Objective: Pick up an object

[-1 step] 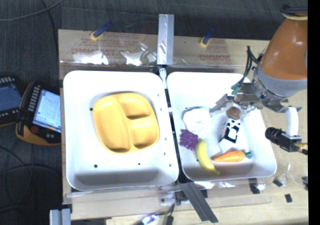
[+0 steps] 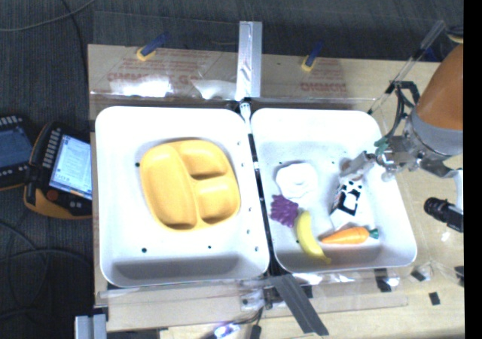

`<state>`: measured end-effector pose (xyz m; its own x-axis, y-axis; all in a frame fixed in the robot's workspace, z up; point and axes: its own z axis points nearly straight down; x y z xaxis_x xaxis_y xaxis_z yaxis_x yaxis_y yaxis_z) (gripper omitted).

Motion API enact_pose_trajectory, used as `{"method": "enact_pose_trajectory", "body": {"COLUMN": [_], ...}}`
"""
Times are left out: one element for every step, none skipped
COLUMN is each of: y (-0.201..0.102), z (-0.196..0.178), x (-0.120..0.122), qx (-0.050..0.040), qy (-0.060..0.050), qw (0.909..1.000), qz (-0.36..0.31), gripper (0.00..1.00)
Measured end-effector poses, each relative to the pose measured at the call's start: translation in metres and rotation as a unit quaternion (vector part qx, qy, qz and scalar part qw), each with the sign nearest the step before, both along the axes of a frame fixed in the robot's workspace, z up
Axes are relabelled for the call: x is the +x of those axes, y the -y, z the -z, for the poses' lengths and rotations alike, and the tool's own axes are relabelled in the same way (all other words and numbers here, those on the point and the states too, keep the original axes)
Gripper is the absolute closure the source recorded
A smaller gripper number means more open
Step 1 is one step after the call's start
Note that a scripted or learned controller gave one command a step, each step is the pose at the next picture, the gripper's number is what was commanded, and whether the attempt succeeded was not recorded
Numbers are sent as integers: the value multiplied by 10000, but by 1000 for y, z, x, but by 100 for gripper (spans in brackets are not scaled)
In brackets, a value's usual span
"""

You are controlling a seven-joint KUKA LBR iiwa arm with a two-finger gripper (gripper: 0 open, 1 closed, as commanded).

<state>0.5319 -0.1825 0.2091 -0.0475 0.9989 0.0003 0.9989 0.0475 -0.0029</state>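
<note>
Two white bins sat side by side on the bench. The left bin held a yellow divided tray, lying slightly turned in the middle of it. The right bin held the loose things. A white round piece lay near its centre-left, with a purple bunch of grapes just below it. A banana ran down from the grapes toward the bin's lower wall. A carrot lay crosswise to the right of the banana, its tip near the fruit. A black-and-white box stood tilted just above the carrot.

The arm came in from the right edge of the frame, its orange band showing at the upper right. The end effector hung over the right bin's middle right, just above the black-and-white box. Whether it was released or clenched could not be told, and nothing was seen held in it.

A handheld pendant with a lit screen lay on the floor at the frame's left.
</note>
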Motion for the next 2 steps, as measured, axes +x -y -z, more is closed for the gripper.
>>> {"method": "enact_pose_trajectory", "body": {"y": [-3,-22], "z": [114,75], "x": [2,27], "qx": [10,6], "qy": [6,-3], "qw": [9995,9993], "qz": [-318,385], "gripper": [0,0]}}
